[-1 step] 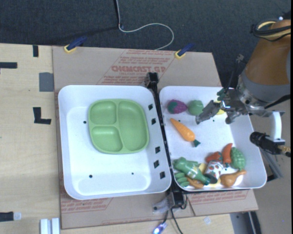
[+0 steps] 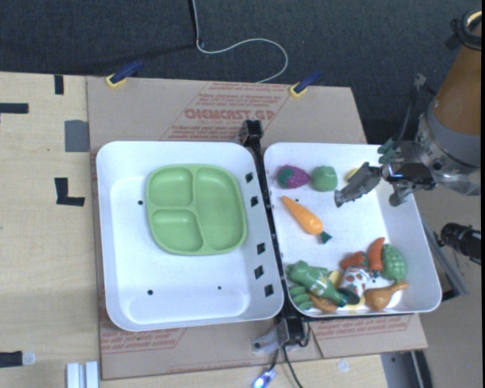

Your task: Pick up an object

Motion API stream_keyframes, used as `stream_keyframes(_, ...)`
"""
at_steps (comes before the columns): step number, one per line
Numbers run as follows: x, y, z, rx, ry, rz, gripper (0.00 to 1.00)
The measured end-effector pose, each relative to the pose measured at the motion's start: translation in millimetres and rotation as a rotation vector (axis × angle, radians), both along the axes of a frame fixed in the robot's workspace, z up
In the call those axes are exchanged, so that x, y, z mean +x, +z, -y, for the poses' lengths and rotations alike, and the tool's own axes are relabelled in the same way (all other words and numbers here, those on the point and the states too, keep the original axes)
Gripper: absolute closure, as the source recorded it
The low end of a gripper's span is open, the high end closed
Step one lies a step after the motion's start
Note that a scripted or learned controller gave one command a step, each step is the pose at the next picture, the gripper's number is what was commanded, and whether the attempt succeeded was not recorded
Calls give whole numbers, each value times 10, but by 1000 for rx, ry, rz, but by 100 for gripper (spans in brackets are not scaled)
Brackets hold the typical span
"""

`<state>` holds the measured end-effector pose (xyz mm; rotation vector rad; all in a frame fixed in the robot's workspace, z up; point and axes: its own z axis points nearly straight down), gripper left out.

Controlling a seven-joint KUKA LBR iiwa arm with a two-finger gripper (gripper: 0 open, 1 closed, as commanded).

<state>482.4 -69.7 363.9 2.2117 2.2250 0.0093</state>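
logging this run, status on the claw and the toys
Claw over right bin, nothing between its fingers. Nearest: green ball, carrot. Toy pile at near edge. No blockers.

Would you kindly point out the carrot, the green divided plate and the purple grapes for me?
carrot [image 2: 301,215]: camera view, middle of its orange body.
green divided plate [image 2: 197,208]: camera view, central ridge between compartments.
purple grapes [image 2: 292,176]: camera view, centre of the bunch.
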Motion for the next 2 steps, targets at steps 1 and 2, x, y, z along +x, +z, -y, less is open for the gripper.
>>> stream_keyframes(1,17,36,14,-1,-2,-9,100)
stream_keyframes(2,2,-737,-365,0,-2,-17,100)
